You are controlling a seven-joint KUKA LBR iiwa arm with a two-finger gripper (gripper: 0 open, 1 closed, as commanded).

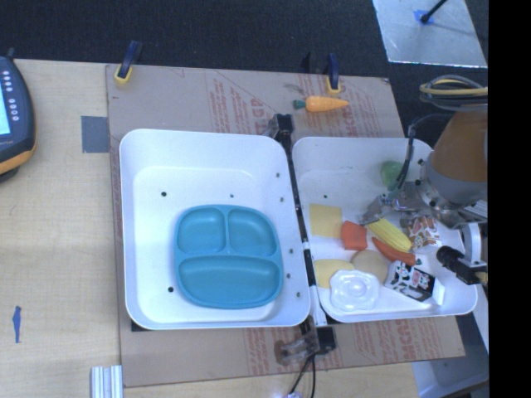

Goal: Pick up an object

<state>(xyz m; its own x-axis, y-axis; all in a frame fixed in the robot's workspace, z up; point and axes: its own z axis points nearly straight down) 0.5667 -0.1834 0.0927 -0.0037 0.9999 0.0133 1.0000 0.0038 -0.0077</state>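
Observation:
My gripper [397, 208] is low in the right bin [348, 160], reaching in from the right under the orange-banded wrist. It hangs just above a yellow corn cob [390, 235] and an orange carrot-like piece [393, 251]. A red block [354, 235] lies to the left of the corn. A green item [391, 172] sits behind the gripper near the bin's back. Also in this bin are a yellow square [325, 220], a yellow wedge [329, 269], a white round lid [354, 289] and a black-and-white box [411, 281].
The left bin [149, 164] holds a blue divided plate [228, 255]. A toy carrot [325, 104] lies on the cardboard behind the bins. Clamps sit along the back edge, and a handheld pendant [12, 114] rests at far left.

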